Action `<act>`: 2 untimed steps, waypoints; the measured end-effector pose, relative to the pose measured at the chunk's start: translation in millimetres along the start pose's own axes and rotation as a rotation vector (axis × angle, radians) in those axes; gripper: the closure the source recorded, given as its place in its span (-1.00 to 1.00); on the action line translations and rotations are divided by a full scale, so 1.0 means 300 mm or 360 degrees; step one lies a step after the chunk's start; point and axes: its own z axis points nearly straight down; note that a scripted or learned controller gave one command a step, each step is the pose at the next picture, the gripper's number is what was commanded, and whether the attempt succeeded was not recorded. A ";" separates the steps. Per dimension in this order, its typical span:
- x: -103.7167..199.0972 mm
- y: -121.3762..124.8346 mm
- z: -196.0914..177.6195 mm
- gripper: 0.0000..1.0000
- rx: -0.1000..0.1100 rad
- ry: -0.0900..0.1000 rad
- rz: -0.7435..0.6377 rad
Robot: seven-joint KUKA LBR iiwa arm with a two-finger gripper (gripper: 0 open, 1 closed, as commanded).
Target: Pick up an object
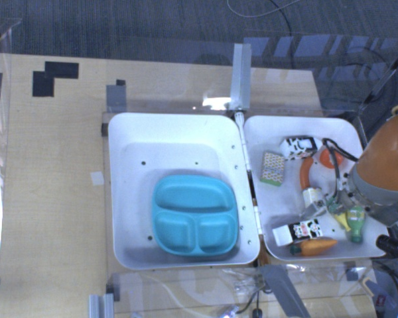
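Observation:
My gripper (324, 205) is down in the right bin (278, 128), reaching in from the right below the orange-banded wrist (385, 158). It looks open, with nothing seen held between the fingers. Its tips sit beside a small white block (311, 195) and just above a black-and-white carton (298, 232). An orange carrot (316, 246) lies against the bin's front wall. A green bottle (355, 222) and a yellow piece (340, 218) lie partly under the wrist. Further back are a cow-patterned toy (298, 146), a checked sponge (273, 168) and a curved orange piece (306, 171).
The left bin (129, 177) holds a blue divided plate (195, 213) toward its front. A black cable (338, 151) runs along the arm over the right bin. A metal post (241, 78) stands at the back between the bins.

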 end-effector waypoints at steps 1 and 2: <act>0.000 0.005 -0.034 1.00 -0.0002 0.0000 -0.0003; 0.099 0.037 -0.480 1.00 0.0011 0.0004 0.0498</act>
